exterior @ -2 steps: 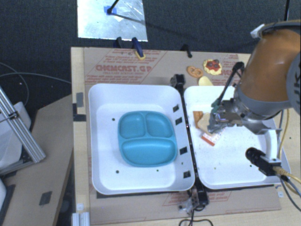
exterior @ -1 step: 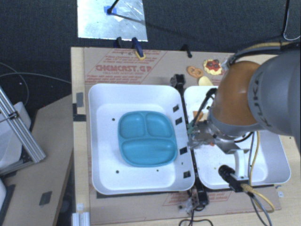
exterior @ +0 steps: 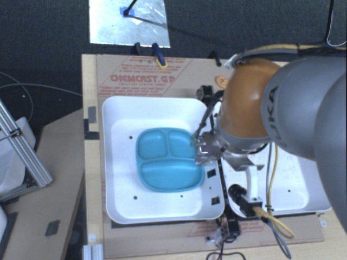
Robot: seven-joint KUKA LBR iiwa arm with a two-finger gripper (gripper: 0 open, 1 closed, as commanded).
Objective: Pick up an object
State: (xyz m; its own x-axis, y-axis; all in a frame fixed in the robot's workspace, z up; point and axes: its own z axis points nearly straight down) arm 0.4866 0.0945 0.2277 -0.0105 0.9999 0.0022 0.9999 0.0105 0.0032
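A blue divided plate (exterior: 165,160) lies flat in the left white bin (exterior: 122,145), its right edge just beside the gripper (exterior: 199,148), whose opening cannot be told under the grey arm (exterior: 293,112) that also covers most of the right bin (exterior: 295,191).

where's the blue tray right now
The blue tray lies flat in the left bin, toward that bin's right side. Its right edge is just beside the gripper, which sits near the divide between the two bins.
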